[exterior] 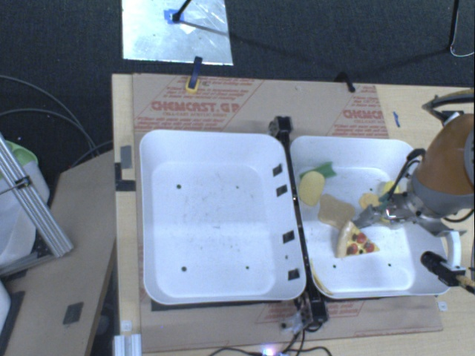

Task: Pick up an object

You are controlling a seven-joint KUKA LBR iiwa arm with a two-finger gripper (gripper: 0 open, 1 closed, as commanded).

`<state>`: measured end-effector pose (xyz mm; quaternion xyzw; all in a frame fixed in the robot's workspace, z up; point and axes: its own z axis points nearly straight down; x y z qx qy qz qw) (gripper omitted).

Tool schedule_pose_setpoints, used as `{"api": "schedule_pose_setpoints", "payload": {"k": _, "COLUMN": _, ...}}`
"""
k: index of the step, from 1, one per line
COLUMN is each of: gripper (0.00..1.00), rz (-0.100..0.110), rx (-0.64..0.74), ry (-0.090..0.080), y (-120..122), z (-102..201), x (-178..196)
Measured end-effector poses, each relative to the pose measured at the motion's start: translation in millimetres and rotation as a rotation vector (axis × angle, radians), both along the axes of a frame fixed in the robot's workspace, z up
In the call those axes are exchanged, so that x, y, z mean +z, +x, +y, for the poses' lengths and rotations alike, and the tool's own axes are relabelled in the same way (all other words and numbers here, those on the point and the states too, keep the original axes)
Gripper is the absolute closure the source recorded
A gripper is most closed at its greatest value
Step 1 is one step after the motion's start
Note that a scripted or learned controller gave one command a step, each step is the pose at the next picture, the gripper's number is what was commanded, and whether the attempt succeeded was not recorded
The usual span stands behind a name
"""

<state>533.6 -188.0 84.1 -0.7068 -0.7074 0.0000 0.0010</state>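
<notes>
So the gripper (365, 219) is down inside the right bin (386, 277), reaching in from the right side with the orange band of the arm (449, 173) hanging over the bin's edge. The tip sits right at the top edge of the toy pizza slice (356, 242), and looks like it's touching or nearly touching it, but honestly it's too small and dark from where I'm looking to say whether it's spread or pinched, so I can't tell, and I can't see anything clearly caught in it.

Just left of the tip there's a tan bread-like piece (335, 211) lying flat, butting up against the pizza slice. Further up-left is a yellow lemon-ish toy with a green bit (314, 184). A small yellow piece (369, 199) sits just above the gripper. The left bin (159, 273) is alongside, separated by a black divider (291, 199).
</notes>
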Motion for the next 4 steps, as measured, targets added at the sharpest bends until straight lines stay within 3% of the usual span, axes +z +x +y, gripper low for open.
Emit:
{"api": "schedule_pose_setpoints", "payload": {"k": 1, "gripper": 0.00, "rz": -0.002, "rx": 0.007, "ry": 0.002, "y": 1, "z": 60, "x": 0}}
{"api": "schedule_pose_setpoints", "payload": {"k": 2, "gripper": 0.00, "rz": 0.002, "rx": 0.000, "ry": 0.001, "y": -49, "z": 80, "x": 0}}
{"api": "schedule_pose_setpoints", "payload": {"k": 3, "gripper": 1.00, "rz": -0.007, "rx": 0.001, "ry": -0.002, "y": -45, "z": 78, "x": 11}}
{"api": "schedule_pose_setpoints", "payload": {"k": 4, "gripper": 1.00, "rz": -0.018, "rx": 0.013, "ry": 0.001, "y": -32, "z": 151, "x": 150}}
